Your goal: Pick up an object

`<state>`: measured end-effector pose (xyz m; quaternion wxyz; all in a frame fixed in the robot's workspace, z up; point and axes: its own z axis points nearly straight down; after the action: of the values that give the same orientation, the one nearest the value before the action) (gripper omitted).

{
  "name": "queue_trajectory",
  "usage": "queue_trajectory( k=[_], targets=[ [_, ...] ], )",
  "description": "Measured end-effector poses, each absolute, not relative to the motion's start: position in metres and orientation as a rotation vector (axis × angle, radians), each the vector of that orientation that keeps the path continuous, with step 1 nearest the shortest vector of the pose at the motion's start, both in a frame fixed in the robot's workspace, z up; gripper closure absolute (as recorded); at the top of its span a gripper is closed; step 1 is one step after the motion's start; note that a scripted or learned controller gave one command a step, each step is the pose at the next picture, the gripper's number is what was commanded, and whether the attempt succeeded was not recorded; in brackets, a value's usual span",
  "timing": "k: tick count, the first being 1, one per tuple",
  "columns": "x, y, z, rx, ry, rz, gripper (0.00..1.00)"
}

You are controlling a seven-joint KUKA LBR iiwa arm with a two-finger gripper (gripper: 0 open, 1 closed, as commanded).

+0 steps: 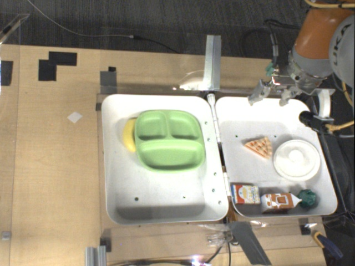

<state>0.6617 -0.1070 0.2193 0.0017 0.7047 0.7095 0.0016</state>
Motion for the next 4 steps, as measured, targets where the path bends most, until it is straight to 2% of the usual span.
queue_trajectory(
  k=[1, 2, 3, 4],
  targets=[
    [0.613, -0.092, 0.154, 2.162, 2.276, 0.003, 0.0],
    [0.589, -0.14, 0.088, 2.141, 2.289, 0.007, 0.0],
    [0.598, -0.186, 0.088, 1.833, 2.541, 0.006, 0.0],
    [0.597, -0.152, 0.087, 2.006, 2.409, 0.007, 0.0]
  ],
)
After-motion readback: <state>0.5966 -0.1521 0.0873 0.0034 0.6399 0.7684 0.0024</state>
